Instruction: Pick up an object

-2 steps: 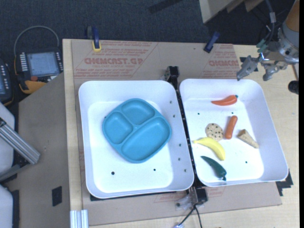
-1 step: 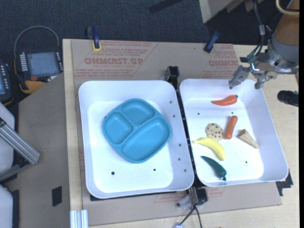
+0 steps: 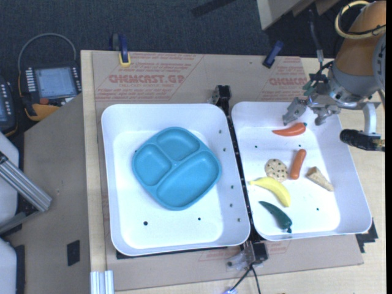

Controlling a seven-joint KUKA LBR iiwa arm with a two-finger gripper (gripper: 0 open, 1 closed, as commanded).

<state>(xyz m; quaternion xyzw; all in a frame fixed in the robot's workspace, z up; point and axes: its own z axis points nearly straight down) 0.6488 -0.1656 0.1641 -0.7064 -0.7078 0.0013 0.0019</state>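
Gripper (image 3: 308, 110) sits at the far edge of the right bin (image 3: 354, 182), fingers spread apart with nothing between them. Red chili pepper (image 3: 288, 129) lies just below it. Blue divided plate (image 3: 176, 167) in the left bin (image 3: 122, 164).

Slanted overhead view of 2 bins (image 3: 116, 164)

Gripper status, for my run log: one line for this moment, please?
gripper: open, holding nothing | position: above red pepper, right bin | pick: not yet done
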